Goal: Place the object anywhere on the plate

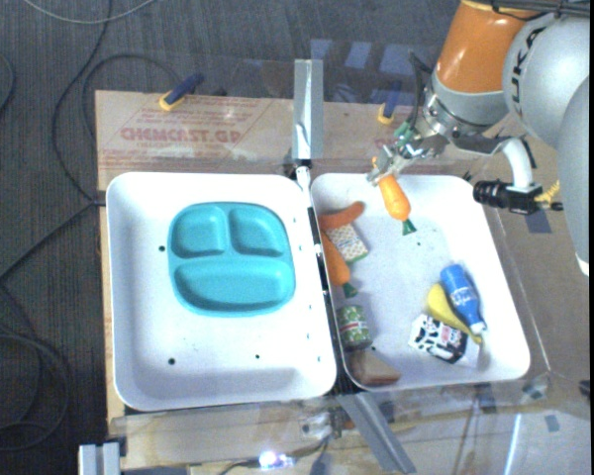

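The gripper is hanging over the far edge of the right bin, and its fingers are closing on the top end of a toy carrot — the orange body is dangling just below them, clear of the bin floor, with its green tip pointing down and slightly toward the viewer's right. So the carrot's long axis is running nearly straight away from the gripper, like a pendulum, and it is likely swinging a little on that narrow hold. The blue plate is lying in the left bin, well apart from the carrot, off to the left and nearer the camera. Between them is standing the shared wall where the two bins are meeting, so the coming move is calling for enough height to carry the hanging tip over that ridge. Beyond it the room is generous — the plate's three compartments are lying bare. Below the carrot, other clutter is resting in the right bin: a sausage, a blue bottle and a banana.
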Motion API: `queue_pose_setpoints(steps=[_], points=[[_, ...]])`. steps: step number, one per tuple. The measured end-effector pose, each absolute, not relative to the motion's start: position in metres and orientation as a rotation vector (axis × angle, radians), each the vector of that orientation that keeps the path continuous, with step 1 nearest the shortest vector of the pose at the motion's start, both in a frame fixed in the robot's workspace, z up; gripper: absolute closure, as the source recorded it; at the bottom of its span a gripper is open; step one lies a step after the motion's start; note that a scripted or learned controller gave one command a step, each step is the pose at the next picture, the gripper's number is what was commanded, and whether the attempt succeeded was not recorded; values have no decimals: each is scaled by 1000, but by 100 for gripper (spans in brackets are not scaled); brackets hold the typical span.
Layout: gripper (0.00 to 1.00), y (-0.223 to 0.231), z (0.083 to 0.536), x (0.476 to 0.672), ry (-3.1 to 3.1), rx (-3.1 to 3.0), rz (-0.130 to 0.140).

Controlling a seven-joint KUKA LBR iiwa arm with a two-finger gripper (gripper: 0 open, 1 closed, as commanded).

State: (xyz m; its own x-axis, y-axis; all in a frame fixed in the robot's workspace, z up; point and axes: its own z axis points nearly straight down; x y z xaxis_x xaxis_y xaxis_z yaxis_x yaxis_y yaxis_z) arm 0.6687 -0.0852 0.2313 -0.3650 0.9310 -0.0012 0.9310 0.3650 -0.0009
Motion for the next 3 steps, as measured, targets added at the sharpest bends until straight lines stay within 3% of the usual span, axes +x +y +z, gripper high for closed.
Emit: queue_pose_setpoints(steps=[1,2,3], points=[[100,-15,194,668,2418,2009,-2],[100,42,183,617,2565,1817,-2],[0,42,183,617,2565,1818,-2]])
